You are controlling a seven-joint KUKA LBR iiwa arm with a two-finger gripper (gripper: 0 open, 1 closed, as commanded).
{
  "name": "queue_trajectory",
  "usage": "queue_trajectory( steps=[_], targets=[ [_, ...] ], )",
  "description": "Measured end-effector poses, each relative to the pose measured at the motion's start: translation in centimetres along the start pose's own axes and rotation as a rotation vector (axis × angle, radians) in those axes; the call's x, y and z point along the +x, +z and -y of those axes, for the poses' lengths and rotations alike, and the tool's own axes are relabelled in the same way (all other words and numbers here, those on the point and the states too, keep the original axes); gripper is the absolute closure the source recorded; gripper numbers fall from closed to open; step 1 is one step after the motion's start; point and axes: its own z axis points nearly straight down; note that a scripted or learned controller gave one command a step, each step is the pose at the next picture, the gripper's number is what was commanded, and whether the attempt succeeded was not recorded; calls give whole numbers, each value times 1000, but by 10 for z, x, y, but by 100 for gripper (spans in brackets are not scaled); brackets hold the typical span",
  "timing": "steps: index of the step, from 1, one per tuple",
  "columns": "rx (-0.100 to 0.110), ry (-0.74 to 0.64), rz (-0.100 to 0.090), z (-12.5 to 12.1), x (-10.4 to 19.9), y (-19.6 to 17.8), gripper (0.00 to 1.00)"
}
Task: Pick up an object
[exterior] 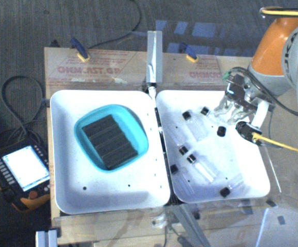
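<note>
Several small clear vials with black caps [191, 159] are seen scattered across the floor of the right bin [252, 192], one black cap [221, 131] lying just beside the gripper [235, 112], which hangs over the bin's upper right area. Whether anything is pinched cannot be told, the gripper's state being obscured by glare and cabling. A missed or slipping grasp is judged likely, since the vials are transparent, rounded and liable to roll; the blue tub [111, 136] in the left bin [67, 189] is well apart.
</note>
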Motion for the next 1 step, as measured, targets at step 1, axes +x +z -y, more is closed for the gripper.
queue_trajectory(
  steps=[1],
  targets=[
    [3,-2,2,0,0,-8,100]
  ],
)
